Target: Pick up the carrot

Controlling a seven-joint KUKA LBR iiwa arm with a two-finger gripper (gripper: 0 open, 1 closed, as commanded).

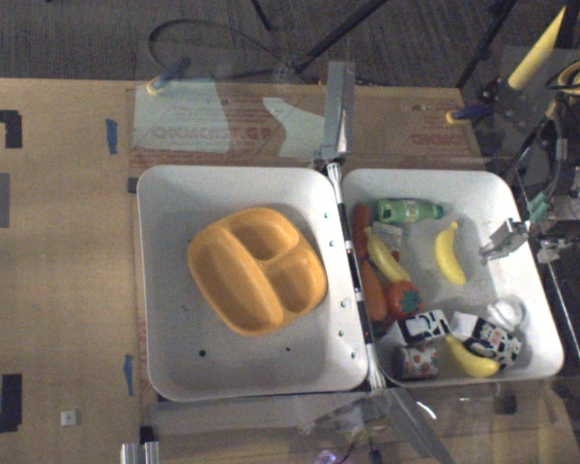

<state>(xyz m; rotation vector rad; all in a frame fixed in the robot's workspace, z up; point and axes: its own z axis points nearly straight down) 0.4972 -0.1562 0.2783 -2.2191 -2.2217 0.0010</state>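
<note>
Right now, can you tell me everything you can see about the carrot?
The carrot is a long orange stick, smooth and shiny like plastic. It lies flat in the right bin, hard against that bin's left wall, running along it. A yellow banana lies partly over its upper part, and a red tomato sits right beside its lower end, seeming to touch. The pincer hangs over the far side of the bin, away from the carrot.

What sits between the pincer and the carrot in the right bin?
In the camera view, a yellow banana lies on the white bin floor between the metal pincer and the orange carrot.
</note>
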